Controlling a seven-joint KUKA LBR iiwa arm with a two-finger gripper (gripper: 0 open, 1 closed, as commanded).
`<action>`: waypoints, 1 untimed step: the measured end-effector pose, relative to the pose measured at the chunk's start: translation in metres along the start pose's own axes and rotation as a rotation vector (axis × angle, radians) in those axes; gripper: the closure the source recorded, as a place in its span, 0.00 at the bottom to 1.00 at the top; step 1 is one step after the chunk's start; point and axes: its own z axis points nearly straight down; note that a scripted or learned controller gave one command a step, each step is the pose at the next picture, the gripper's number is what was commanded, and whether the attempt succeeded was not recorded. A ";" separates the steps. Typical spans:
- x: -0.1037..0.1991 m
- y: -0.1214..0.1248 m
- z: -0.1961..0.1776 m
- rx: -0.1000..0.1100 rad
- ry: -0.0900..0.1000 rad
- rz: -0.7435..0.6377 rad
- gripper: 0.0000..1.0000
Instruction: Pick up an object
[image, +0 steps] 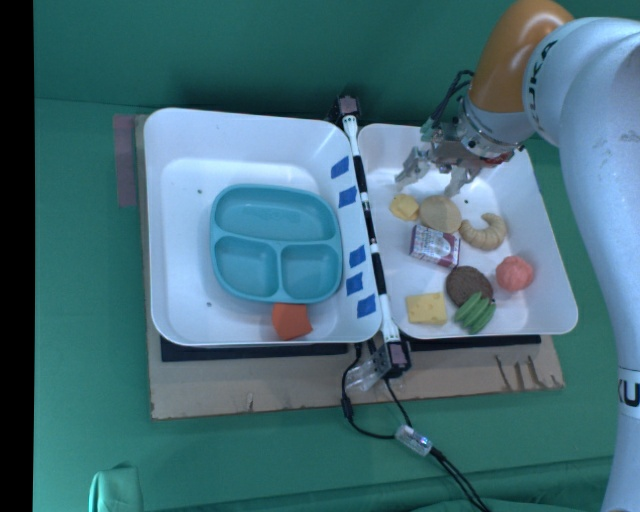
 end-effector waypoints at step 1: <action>-0.002 -0.015 -0.001 -0.003 -0.001 0.002 0.00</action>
